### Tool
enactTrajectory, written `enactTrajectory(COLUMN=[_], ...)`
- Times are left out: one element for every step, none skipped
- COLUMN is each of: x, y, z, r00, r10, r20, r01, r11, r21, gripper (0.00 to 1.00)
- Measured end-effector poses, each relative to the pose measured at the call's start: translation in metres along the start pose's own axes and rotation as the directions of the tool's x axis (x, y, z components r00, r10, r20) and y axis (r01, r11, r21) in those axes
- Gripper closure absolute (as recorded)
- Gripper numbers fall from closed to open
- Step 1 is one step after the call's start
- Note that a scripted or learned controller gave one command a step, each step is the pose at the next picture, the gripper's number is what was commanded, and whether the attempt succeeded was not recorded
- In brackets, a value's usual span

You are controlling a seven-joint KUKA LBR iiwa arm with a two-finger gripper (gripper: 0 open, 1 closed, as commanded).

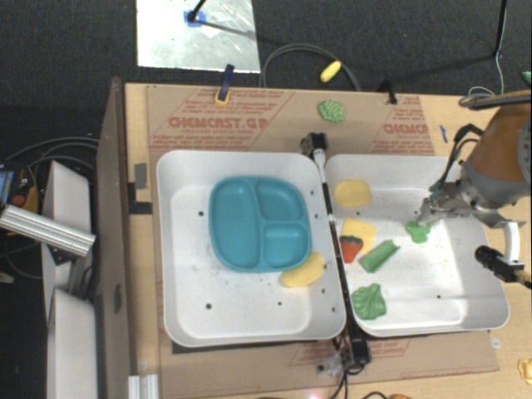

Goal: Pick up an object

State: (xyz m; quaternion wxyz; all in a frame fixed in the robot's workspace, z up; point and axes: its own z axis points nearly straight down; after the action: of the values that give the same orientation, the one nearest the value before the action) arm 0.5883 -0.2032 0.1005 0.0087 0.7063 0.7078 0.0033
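My gripper (pixel 430 211) hangs low over the right part of the right bin (pixel 474 306). A small green piece (pixel 418 233) lies just below and left of its tip, touching or nearly touching it. Further left in this bin lie a green cucumber-like stick (pixel 378 256), a red strawberry (pixel 351 248), a yellow flat block (pixel 361 229) and a rounded yellow piece (pixel 352 193). A green leafy piece (pixel 369 301) sits near the bin's front left.
The left bin (pixel 187 306) holds a blue divided plate (pixel 259 223) with a yellow banana-like piece (pixel 303 271) at its front right edge. Behind the bins, on the cardboard, rest a green knobbly item (pixel 332 110) and a yellow item (pixel 330 71).
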Motion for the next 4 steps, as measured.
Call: enactTrajectory(x=[0.0, 0.035, 0.033, -0.008], y=[0.0, -0.014, -0.012, -0.061], z=[0.001, 0.016, 0.005, -0.075], r00=[1.0, 1.0, 1.0, 1.0], r10=[0.0, -0.004, -0.003, 0.006], r20=[0.0, -0.009, -0.007, -0.003], r01=[0.0, 0.004, 0.003, -0.006], r11=[1.0, 1.0, 1.0, 1.0], r21=[0.001, 0.017, 0.012, 0.011], gripper=[0.0, 0.0, 1.0, 1.0])
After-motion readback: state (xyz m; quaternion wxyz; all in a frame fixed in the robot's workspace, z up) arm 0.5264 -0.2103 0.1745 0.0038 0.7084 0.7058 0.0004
